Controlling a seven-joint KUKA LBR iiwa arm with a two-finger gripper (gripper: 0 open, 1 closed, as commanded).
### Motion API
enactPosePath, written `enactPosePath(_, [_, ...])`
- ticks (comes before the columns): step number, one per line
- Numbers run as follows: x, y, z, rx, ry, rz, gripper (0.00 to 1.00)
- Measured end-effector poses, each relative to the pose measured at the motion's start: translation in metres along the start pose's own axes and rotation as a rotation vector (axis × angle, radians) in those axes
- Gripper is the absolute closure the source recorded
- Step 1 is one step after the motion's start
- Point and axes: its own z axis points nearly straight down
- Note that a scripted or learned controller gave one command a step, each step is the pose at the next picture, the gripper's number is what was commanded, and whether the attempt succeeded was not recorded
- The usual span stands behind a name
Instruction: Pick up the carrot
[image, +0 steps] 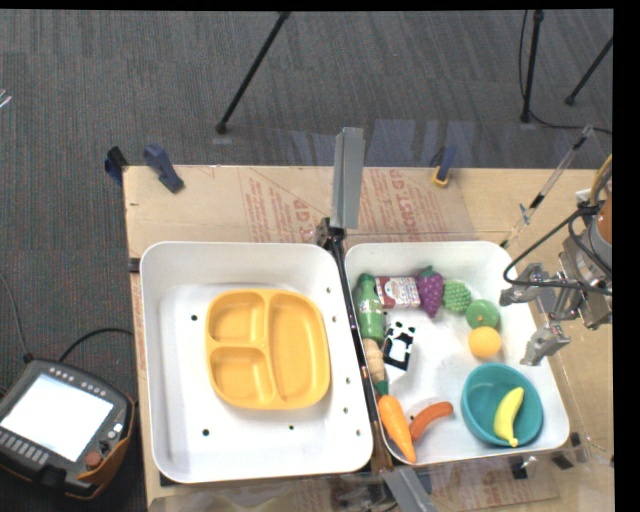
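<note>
Carrot (396, 428) is located in the right bin (452, 254), at the 7 o'clock corner, lying against the left wall with its pointed end directed toward 5 o'clock. A red-orange sausage-shaped item (431, 418) lies just beside it at 3 o'clock. A teal bowl (484, 396) containing a banana (509, 414) is positioned at the 5 o'clock corner of the same bin. An orange ball (485, 342) is seen at 12 o'clock from the bowl, with a green round fruit (482, 314) just above it. Purple grapes (430, 290), a green bottle (367, 305) and a black-and-white toy (399, 346) are grouped in the upper left part of the bin.

The gripper (545, 345) is placed at 3 o'clock of the right bin, over its right rim, well apart from the carrot. Nothing is seen between its fingers; whether they are spread or closed cannot be determined, as the view there is cluttered.

The left bin (170, 380) contains a yellow divided plate (268, 348), set near its centre.
</note>
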Motion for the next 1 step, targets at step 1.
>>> enactPosePath(1, [-0.0422, 0.0195, 0.1497, -0.002, 0.003, 0.061, 0.0])
